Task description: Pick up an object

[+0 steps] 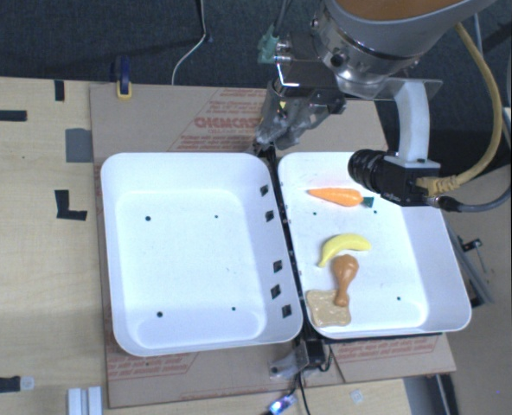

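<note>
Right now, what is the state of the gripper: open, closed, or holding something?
Gripper: at the far edge where the two bins meet; open or closed cannot be told, and nothing is seen held.

Gripper (278, 132) hangs over the far end of the divider between the bins; carrot (336, 197), banana (342, 246), drumstick (344, 277) and toast (328, 309) lie in the right bin (429, 258).

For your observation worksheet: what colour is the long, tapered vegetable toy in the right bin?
The carrot is orange with a small green tip, best seen in the camera view.
</note>
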Controlling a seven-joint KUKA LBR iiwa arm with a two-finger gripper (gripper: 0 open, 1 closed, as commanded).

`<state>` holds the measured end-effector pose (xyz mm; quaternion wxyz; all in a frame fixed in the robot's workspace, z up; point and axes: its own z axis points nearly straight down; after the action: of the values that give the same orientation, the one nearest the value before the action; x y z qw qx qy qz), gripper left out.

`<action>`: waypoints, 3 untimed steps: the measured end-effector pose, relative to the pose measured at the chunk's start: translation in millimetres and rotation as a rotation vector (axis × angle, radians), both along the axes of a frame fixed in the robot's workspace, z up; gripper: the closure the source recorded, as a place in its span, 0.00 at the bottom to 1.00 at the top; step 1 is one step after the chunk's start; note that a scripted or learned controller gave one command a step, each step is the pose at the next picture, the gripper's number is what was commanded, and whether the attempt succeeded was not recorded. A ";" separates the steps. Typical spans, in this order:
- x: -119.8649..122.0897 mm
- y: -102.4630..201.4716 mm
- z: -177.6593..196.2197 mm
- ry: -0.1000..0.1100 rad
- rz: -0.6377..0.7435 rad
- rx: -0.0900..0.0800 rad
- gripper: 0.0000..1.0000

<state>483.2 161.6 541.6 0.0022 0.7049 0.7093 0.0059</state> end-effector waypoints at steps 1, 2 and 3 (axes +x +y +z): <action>26.6 75.8 -100.8 0.020 0.001 -0.009 1.00; 8.9 71.7 -0.9 0.004 -0.002 -0.001 1.00; 59.5 70.7 -100.2 0.021 -0.008 -0.011 1.00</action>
<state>542.7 232.4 441.4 -0.0011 0.7076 0.7066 -0.0055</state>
